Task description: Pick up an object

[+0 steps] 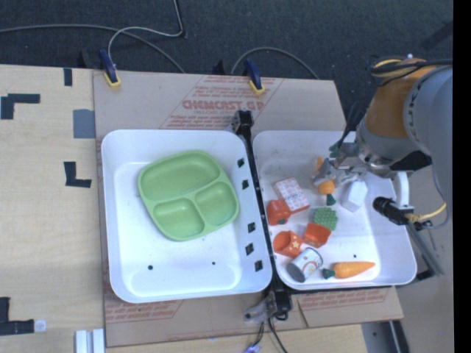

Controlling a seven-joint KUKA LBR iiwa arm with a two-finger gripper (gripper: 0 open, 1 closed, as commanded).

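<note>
White bins: two side by side on the desk; left bin carries a green divided plate; right bin carries the small toys.
Arm: grey with an orange band, reaching in from the right over the right bin's upper half.
Pincer: pincer low in the bin; whether it is parted or closed, or grips anything, cannot be told from this view.
Nearest thing: small orange piece just beside the tip, on its lower side; a white block touches or nearly touches it on the right. Contact with the pincer not resolvable.
Other candidates: pink patterned card to the left of the tip; green studded piece below; red pieces further left and down; carrot near the bottom rim, long axis running left-right, well apart from the pincer.
Judgement: the orange piece looks the likely target; the move turns on a short drop toward it, with the white block crowding one side.
</note>
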